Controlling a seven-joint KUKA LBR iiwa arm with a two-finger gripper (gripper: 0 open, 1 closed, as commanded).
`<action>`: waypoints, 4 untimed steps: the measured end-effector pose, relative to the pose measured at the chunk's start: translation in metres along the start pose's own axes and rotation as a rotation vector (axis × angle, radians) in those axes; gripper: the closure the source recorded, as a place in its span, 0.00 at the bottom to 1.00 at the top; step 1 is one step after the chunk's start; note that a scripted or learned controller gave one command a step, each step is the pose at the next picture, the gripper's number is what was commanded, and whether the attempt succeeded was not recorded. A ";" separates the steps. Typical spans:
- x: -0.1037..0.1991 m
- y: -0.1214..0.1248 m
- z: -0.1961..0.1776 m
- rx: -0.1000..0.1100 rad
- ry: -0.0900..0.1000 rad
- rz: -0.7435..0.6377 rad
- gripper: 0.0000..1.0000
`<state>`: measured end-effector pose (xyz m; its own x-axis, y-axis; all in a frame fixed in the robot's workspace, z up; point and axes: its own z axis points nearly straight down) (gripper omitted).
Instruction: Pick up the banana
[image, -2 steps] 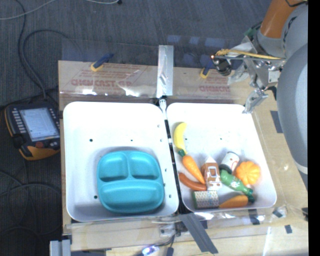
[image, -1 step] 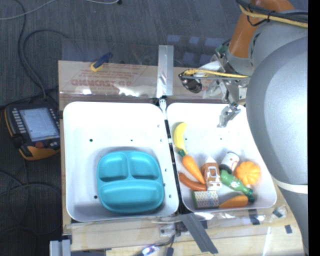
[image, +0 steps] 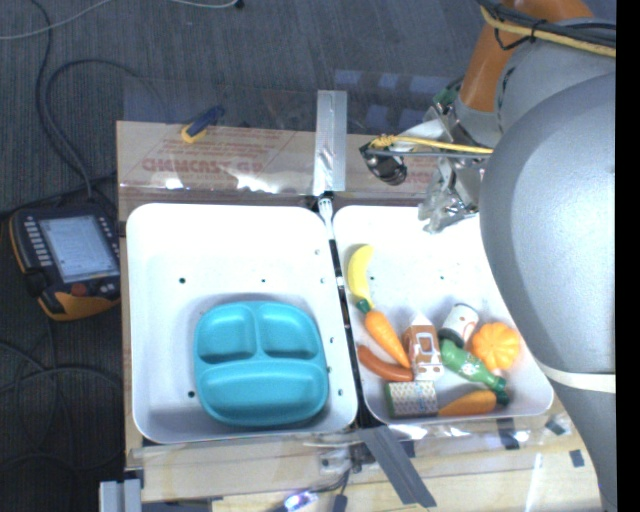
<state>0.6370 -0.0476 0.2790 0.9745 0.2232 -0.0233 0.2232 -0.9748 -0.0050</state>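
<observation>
Item: small yellow plastic toy banana (image: 358, 270), lying against the right white bin (image: 400, 225)'s left wall, touching an orange toy carrot (image: 384, 337). Likely light, rigid, smooth; best pinched across its curved midsection. Metal two-finger gripper (image: 445, 205) hangs over the bin's far edge, apparently carrying nothing; finger spread cannot be told.

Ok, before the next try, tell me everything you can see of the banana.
The banana is a small yellow one, smooth and glossy like a plastic toy, with a dark green tip at its lower end. It lies flat in the right bin, close along the left wall, gently curved and running top to bottom in the camera view. Its lower tip meets the top of the carrot. Nothing lies on it. The gripper is up at the bin's far edge, well apart from it.
</observation>
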 end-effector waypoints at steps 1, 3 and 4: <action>0.000 0.000 -0.003 0.002 -0.013 -0.004 1.00; -0.033 -0.012 0.033 -0.009 0.009 -0.271 1.00; 0.018 0.010 -0.026 -0.006 0.012 -0.081 1.00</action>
